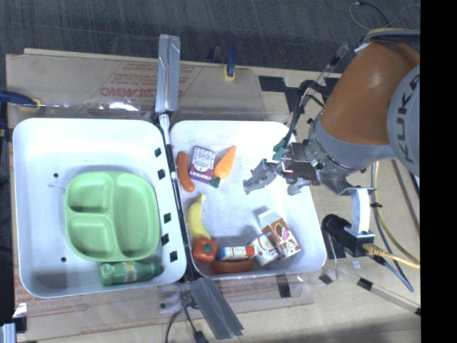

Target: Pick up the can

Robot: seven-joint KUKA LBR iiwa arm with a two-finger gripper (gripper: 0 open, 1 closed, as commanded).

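Currently the gripper (258, 178) hangs over the bare middle of the right bin (296, 133), and at this size it cannot be told whether the jaws stand open or closed; nothing is seen between them. The likeliest can (203, 160), a short purple-labelled piece with pale ends, lies near the bin's far-left corner, apart from the gripper. It is hemmed in, with a carrot (226, 161) touching its right side and a reddish sausage (185, 171) just beside its left.

That crowding is the main risk. A descent slightly off centre would probably land on the carrot or nudge the can against the bin wall, and a rounded body lying flat may roll out of a closing grip. There is also a risk of picking the wrong thing. A small pale cylinder (235, 251) lies at the near wall among a banana (195, 219), a red pepper (204, 249) and two cartons (280, 239), and it could be mistaken for the target.

As for writing, the can's label is too small to read. Red print shows on the cardboard (121, 81) beyond the bins but is illegible. Part of the maker's name, "KUK", runs down the grey arm (404, 120).
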